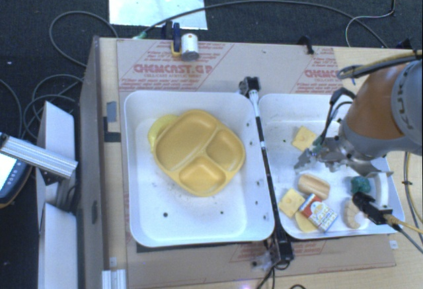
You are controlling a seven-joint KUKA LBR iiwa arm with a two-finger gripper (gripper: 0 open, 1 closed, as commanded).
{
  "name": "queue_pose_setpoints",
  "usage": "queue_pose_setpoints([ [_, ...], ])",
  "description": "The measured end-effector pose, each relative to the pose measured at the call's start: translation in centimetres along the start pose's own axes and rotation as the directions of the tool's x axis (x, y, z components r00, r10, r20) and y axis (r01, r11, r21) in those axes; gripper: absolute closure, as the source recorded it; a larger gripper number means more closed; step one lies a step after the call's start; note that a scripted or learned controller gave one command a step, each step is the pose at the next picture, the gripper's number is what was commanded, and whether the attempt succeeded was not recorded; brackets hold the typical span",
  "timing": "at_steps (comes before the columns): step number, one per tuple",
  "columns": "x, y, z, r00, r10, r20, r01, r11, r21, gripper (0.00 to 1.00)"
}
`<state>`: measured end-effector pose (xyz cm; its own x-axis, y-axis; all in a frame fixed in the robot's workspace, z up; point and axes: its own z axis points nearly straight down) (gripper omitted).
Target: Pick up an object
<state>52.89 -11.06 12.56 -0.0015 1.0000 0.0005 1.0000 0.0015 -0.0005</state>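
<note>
End effector over the right bin.

We see the end effector (316,157) low in the right bin (284,109), above the hot dog toy (313,184); we cannot tell its opening. A yellow tray (198,150) fills the left bin (142,168).

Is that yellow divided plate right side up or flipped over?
Right side up: the yellow divided plate lies in the left bin with its three compartments facing up.

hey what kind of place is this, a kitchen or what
Probably a robot test bench, not a kitchen: an arm works over two white bins, loose cables trail on the floor, and the food pieces look like toys.
</note>
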Motion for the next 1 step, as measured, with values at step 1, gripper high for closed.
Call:
queue_pose_setpoints([
  [1, 1.44, -3.56, 4.13, 1.000, 0.000, 0.000, 0.000, 1.000, -0.002, 0.00],
])
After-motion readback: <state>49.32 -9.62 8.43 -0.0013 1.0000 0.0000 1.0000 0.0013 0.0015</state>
